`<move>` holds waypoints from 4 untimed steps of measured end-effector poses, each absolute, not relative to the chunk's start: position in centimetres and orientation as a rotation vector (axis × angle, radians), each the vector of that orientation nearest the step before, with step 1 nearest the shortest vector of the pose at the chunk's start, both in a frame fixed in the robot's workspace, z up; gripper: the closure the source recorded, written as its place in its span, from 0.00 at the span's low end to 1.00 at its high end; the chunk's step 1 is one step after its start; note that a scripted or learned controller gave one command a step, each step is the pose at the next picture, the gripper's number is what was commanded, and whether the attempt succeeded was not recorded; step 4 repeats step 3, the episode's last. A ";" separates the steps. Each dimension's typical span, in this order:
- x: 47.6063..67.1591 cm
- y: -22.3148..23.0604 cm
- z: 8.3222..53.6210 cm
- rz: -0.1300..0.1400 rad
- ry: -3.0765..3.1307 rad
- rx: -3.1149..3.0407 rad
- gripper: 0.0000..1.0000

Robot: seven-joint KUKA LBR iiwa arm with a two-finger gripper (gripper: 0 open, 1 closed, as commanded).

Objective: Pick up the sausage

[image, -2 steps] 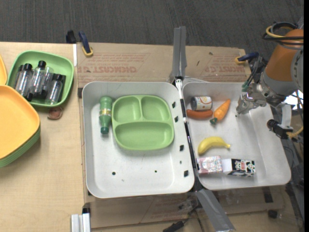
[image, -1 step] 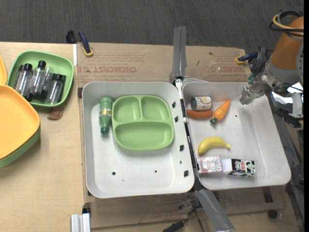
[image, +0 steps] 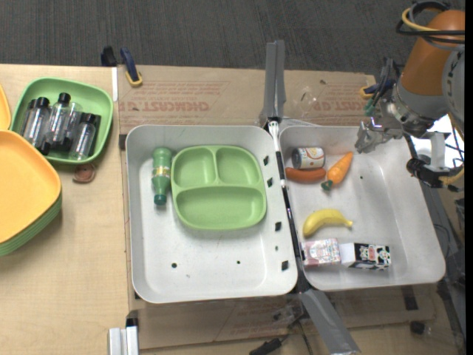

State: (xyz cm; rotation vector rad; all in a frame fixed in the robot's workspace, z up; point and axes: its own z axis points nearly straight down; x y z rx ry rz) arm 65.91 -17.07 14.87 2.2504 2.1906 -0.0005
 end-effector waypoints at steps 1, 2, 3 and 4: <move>65.9 -21.6 15.3 -0.001 1.988 2.430 1.00; 63.8 -15.9 9.1 -0.004 1.691 2.650 1.00; 65.9 -14.0 11.6 -0.002 1.831 2.552 1.00; 65.9 -14.0 11.6 -0.002 1.831 2.552 1.00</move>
